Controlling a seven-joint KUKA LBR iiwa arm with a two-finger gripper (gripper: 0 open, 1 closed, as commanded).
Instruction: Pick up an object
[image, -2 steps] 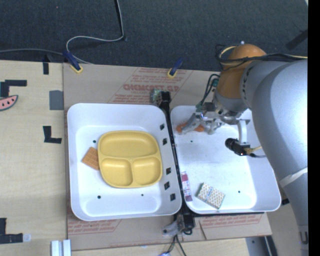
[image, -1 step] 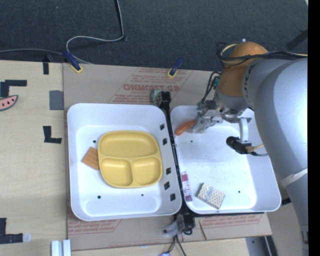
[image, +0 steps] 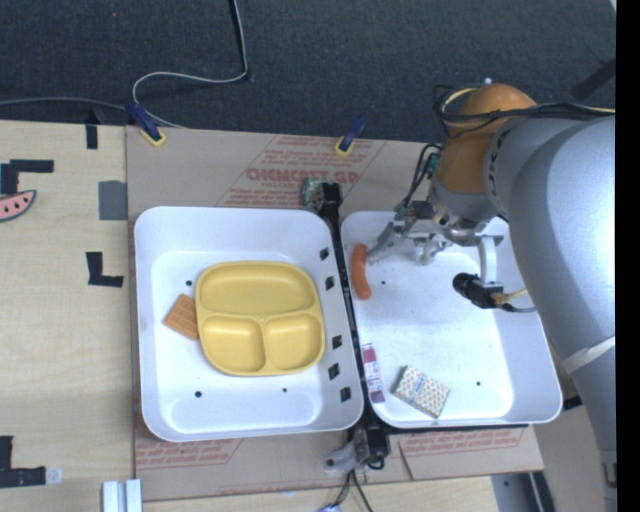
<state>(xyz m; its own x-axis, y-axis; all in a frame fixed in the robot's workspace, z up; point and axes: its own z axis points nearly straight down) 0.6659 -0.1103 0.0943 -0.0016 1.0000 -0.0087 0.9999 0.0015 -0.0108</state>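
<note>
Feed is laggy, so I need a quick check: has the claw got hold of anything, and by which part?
Nothing is held. The claw hangs in the right bin, its tips just right of the orange sausage, with nothing between them.

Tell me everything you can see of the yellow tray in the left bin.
The yellow tray looks like smooth moulded plastic, a rounded rectangle with three compartments: one wide section along its far side and two smaller ones on the near side. It lies flat and face up, slightly rotated, about the middle of the left bin. Its compartments look bare. Its left edge overlaps a flat tan cracker-like piece that pokes out from beneath it. The gripper is over the other bin.
</note>
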